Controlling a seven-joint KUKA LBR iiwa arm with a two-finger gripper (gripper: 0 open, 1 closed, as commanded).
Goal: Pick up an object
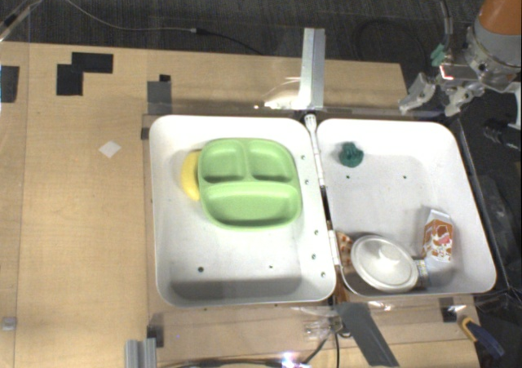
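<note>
Up beyond the right bin [457,142], the tool [436,90] hangs with fingers apart, nothing between them.

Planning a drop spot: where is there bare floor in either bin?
Right bin: open floor through the middle, between the small green object at the upper left and the metal bowl and carton crowding the near edge. Left bin: a bare strip below the green divided plate; the yellow object is tucked at the plate's left edge.
</note>
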